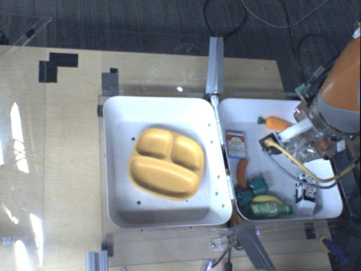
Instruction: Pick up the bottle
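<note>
Jaw state: cannot tell, the gripper [285,145] is a clutter of metal parts and cables over the right bin [333,208], roughly mid-bin toward its right side. Bottle [269,209] is green, lying on its side at the near edge of the right bin, cap end pointing right, well apart from the gripper and nearer the camera than it. Just behind the bottle and touching it: a yellow banana [265,199]. Left of that, a cluster of dark teal pieces [252,189] pressed against the bin's near-left corner. A red-orange sausage-shaped item [242,173] stands just beyond the teal cluster along the left wall, and a small printed card or packet [236,144] lies farther back on the same side. An orange carrot [276,123] sits at the far part of the bin, close to the arm's wrist. A small black-and-white object [305,192] lies near the right corner, right of the bottle. Arm [341,89] enters from the right, orange band over grey. Left bin [118,208] holds a yellow divided tray [167,162] with three compartments, centred.
</note>
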`<state>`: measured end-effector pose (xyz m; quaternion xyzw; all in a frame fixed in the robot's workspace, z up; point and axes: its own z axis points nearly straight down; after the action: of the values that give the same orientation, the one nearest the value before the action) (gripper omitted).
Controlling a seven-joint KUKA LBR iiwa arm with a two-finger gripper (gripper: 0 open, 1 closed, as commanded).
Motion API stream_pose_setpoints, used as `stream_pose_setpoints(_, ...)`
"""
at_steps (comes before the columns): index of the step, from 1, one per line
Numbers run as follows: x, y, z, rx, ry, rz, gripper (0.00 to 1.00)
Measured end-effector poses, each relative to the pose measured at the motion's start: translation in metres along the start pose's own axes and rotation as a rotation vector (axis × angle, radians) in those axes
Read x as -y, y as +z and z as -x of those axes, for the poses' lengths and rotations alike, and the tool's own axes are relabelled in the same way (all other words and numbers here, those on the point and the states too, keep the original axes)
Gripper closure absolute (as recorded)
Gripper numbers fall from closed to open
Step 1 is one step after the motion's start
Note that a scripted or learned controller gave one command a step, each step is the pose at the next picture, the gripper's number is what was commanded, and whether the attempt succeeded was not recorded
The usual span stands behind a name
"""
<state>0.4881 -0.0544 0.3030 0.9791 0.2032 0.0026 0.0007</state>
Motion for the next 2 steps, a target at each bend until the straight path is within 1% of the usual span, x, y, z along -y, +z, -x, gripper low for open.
stream_pose_setpoints(1, 0.000, 0.000, 0.000, 0.001, 0.000, 0.000, 0.00)
stream_pose_setpoints(2, 0.069, 0.120, -0.028, 0.004, -0.048, -0.003, 0.00)
